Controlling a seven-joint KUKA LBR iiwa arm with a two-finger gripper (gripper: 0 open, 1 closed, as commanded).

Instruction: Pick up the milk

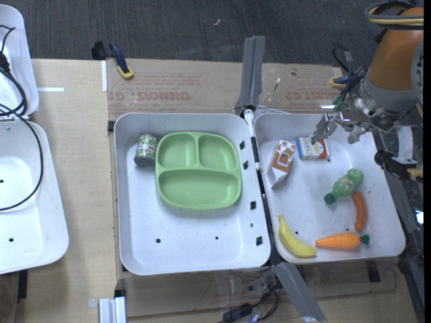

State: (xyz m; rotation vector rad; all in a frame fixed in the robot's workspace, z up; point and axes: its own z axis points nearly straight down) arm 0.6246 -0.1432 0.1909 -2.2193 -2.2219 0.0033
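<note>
Divided plate (199,170): pale green. Can (145,149): green-patterned label, silver top. Milk (311,148): blue-and-white carton. Second carton (281,162): white with orange print. Bottle (343,186): green. Sausage (359,211): orange-red. Carrot (342,241): orange, green tip. Banana (293,239): yellow. Bins (128,200): white.

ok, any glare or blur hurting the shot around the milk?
Camera view: lighting even, soft shadows; milk small and slightly soft, label unreadable; gripper soft too, dark against the white right bin; no strong glare there; mild sheen on the green tray.
</note>
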